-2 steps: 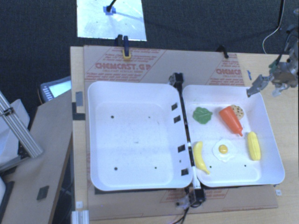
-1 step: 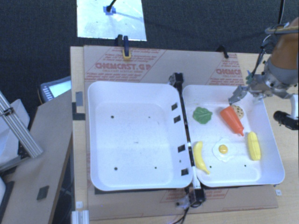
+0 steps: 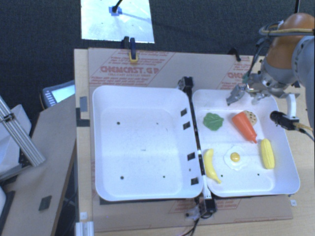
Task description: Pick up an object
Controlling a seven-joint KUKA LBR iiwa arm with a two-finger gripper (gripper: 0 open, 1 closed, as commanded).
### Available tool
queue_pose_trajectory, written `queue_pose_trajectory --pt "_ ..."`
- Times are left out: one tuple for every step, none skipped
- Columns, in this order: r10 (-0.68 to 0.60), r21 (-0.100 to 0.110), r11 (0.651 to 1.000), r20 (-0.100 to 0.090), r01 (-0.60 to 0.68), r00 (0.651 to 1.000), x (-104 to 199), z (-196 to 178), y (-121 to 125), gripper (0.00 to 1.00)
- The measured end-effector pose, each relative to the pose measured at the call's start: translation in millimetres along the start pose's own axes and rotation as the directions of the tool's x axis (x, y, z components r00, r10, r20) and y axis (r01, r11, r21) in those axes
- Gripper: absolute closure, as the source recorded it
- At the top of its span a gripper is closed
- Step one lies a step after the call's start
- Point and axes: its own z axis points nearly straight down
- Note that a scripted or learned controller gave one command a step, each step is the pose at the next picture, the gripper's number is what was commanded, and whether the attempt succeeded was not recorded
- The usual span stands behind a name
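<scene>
My gripper [image 3: 245, 96] hangs over the far edge of the right bin [image 3: 280, 181], its fingers open with nothing between them. Just below it lies an orange carrot [image 3: 244, 126], slanting toward the front, with a speckled cookie [image 3: 252, 116] touching its right side. A green leaf [image 3: 213, 121] lies to the carrot's left. Nearer the front are a fried egg [image 3: 235, 158], a yellow banana [image 3: 211, 165] along the left wall, and a yellow corn cob [image 3: 267, 153] to the right.
The left bin [image 3: 142, 141] sits beside the right one, with black clips [image 3: 191, 156] along the shared wall. Both rest on a cardboard sheet [image 3: 133, 68]. A metal rail [image 3: 19, 136] and a grey device [image 3: 58, 93] stand at far left.
</scene>
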Motion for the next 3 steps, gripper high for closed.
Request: queue_pose_trajectory --pt "-0.001 -0.003 1.000 0.000 0.001 1.000 57 -36 2 0.00" --pt "0.009 0.010 1.000 -0.001 -0.009 1.000 53 -7 -80 0.00" --pt "0.000 -0.006 1.000 0.001 0.001 1.000 87 -34 -14 0.00"
